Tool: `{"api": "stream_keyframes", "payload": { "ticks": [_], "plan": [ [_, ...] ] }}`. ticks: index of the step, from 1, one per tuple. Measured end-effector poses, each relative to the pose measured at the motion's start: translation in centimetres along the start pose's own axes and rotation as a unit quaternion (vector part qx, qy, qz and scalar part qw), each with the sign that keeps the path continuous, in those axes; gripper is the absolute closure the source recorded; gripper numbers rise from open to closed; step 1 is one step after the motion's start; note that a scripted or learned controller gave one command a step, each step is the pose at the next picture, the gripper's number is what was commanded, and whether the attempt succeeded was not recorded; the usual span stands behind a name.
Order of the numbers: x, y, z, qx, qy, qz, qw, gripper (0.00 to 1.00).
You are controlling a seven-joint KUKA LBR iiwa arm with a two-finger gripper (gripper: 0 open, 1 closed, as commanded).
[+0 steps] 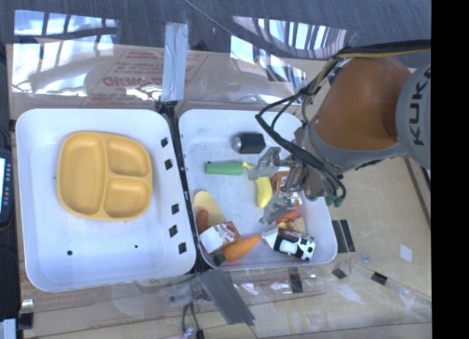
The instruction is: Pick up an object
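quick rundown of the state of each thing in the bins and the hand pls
yellow divided plate: flat in the left bin, upright, nothing in its compartments
green-handled tool: lying on its side in the right bin
black cylinder: lying near the far wall
banana: lying just beside the hand
carrot: lying near the front wall
black-and-white toy: lying in the front right corner
hand: low over the right bin, grip unclear

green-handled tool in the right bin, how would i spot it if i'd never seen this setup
Look in the right white bin, the cluttered one, not the one with the yellow divided plate. In its upper half, just below a small dark cylinder, the green-handled tool lies almost level. It is the bin's only green thing.
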State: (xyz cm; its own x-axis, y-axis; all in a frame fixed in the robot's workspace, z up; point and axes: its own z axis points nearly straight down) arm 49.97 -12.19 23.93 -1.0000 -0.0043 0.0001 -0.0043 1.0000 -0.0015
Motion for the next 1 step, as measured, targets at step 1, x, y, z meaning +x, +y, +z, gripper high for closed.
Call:
{"api": "stream_keyframes", "payload": {
  "ticks": [1],
  "plan": [
    [-3.96, -4.14, 12.13, -0.002, 0.006, -0.001, 1.0000, 0.00]
  ]
}}
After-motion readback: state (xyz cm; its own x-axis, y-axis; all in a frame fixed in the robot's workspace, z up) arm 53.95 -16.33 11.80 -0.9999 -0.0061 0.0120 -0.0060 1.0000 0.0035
